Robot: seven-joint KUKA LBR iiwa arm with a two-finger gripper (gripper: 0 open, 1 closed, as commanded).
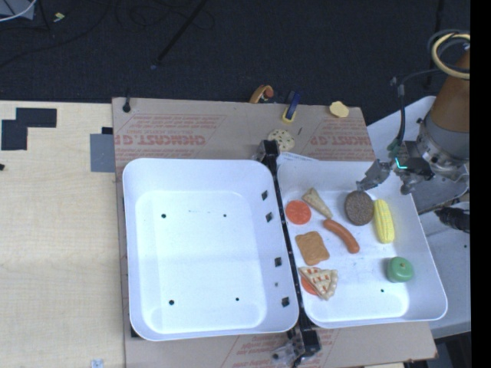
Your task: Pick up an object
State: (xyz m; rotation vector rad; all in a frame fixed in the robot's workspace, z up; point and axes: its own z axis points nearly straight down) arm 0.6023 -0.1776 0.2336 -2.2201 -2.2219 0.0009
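hovering over the right shallow white bin [430, 297], the two-finger gripper [391, 176] is seen w/ fingers spread apart, nothing between them. just below it lie a round brown patty [358, 207] and a yellow corn cob [383, 221], side by side. a red sausage [341, 235], orange-red disc [298, 213], green round piece [400, 269] are spread nearby in the same bin.

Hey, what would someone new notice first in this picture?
Bright toy foods crowd the right white bin: a yellow corn cob, a green round piece, a red tomato slice. The grey arm's tool hangs over that bin's far right corner.
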